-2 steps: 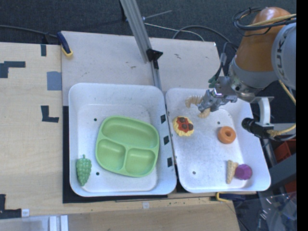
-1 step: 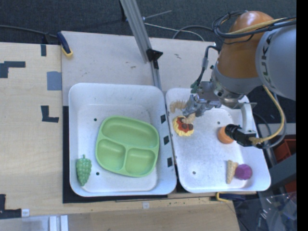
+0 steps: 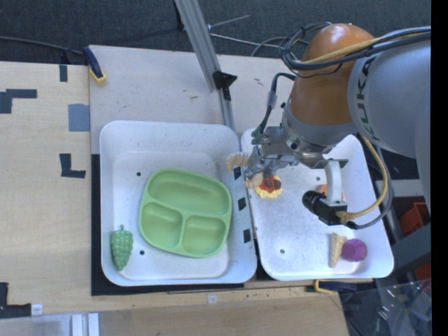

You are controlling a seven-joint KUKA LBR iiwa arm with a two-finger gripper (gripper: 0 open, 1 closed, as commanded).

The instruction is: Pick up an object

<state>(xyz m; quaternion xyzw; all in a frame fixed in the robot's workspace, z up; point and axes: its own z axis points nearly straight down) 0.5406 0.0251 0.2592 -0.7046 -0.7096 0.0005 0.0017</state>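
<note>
Gripper [image 3: 260, 176] hung low at the right bin's [image 3: 301, 268] left wall, directly over a small yellow-and-red toy [image 3: 269, 187]; finger state could not be told. Part of "KUKA" read on the grey arm [image 3: 392, 96]. Purple-topped cone [image 3: 348, 249] lay in that bin's near right corner. Left bin [image 3: 112, 145], touching alongside, held a green divided plate [image 3: 185, 212] and green grapes [image 3: 121, 246].

Left bin: a green three-compartment plastic tray [image 3: 185, 212] fills the middle; a green toy grape bunch [image 3: 121, 246] sits by the near-left corner.
Right bin: open floor centre; a purple-topped toy ice-cream cone [image 3: 347, 250] blocks the near-right corner.
</note>
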